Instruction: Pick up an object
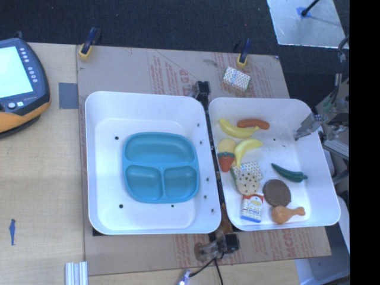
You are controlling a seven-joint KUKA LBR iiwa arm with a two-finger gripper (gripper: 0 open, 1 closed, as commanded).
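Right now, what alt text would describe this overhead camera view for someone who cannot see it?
A grey robot end effector hovers at the right edge of a shallow white right-hand bin scattered with toy food, including two yellow plastic bananas and a green pepper. The left white bin holds a blue three-compartment plastic tray.

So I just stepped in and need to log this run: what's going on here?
A robot arm is set to pick up an object, and nothing is lifted yet. Its gripper sits at the right edge of the right bin, with nothing visibly held. The toy food lies in that bin: two bananas, a sausage, a green pepper, a brown disc, a drumstick and a small carton. The left bin holds a blue divided plate.
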